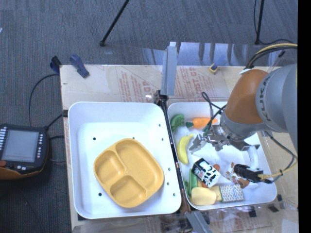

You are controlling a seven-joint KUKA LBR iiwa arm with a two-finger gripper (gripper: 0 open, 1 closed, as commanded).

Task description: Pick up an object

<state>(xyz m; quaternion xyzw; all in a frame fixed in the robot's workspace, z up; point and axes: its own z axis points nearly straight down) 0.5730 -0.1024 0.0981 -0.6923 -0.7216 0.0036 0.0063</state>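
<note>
Claw (198, 144) spread apart, holding nothing, over curved yellow banana (183, 149) near right bin's left wall; crowded items risk a slipped grasp.

Even overhead light, soft shadows, slightly soft focus.

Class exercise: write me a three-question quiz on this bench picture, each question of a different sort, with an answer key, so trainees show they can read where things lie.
1. True or false: the yellow tray lies in the left bin.
2. Which lies nearest the gripper? A) banana B) sponge C) pendant
3. Fill in: the carrot lies at the far end of the ______ bin.

Key
1. True; it rests alone on that bin's floor.
2. A; the banana lies just left of the gripper, in the same bin.
3. Right; it sits beside a green item, under the arm.
</note>
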